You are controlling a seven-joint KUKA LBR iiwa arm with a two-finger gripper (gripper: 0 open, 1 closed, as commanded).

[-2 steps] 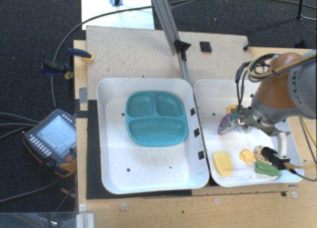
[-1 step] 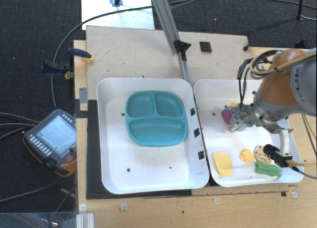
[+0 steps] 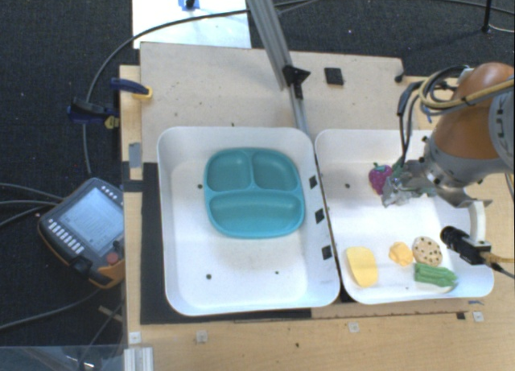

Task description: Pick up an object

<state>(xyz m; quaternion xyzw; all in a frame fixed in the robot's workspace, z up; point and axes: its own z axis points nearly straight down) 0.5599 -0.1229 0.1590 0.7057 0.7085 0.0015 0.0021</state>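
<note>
Currently the metal gripper [image 3: 392, 195] sits just beside the knobbly purple grape cluster [image 3: 379, 176]; its grasp state cannot be determined. Smooth teal sectioned plate [image 3: 253, 192] lies well left.

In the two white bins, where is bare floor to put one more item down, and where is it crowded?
Bare patches: the left white bin in front of the teal divided plate, and the right white bin near its far-left corner. Crowded: the right bin's near edge, with yellow block, small yellow piece, spotted cookie and green vegetable; the pincer sits beside the purple grape toy.
</note>
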